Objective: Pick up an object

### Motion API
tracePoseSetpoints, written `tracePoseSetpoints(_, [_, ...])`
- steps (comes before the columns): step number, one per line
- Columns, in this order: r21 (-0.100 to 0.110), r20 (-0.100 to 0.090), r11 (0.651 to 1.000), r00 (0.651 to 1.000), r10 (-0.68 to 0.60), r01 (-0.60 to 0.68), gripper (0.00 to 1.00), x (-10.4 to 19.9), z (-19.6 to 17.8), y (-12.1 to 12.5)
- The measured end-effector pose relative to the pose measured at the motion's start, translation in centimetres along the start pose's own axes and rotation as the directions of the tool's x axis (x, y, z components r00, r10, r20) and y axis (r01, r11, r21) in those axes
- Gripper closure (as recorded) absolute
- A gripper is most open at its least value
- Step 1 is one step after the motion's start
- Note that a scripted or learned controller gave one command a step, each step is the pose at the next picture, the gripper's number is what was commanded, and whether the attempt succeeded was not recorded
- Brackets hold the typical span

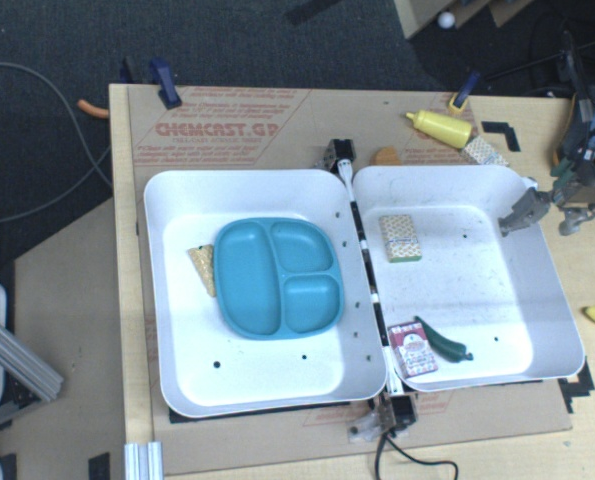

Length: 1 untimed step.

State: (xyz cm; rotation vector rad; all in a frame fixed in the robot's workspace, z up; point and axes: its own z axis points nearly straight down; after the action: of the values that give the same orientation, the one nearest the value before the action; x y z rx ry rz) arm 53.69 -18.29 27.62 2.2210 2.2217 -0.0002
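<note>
The fingers (525, 211), whether spread or closed I cannot tell, hang at the right bin's (537, 298) far right rim, apart from its card box (400, 238), green pepper (443, 341) and red packet (413, 349).

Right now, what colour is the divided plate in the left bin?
The three-compartment plastic plate is turquoise blue, plain without pattern, seen best in the camera view.
</note>
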Motion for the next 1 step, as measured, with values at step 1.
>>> tracePoseSetpoints(1, [0.002,-0.001,1.0,1.0,-0.001,0.001,0.0,6.09,10.55,1.02])
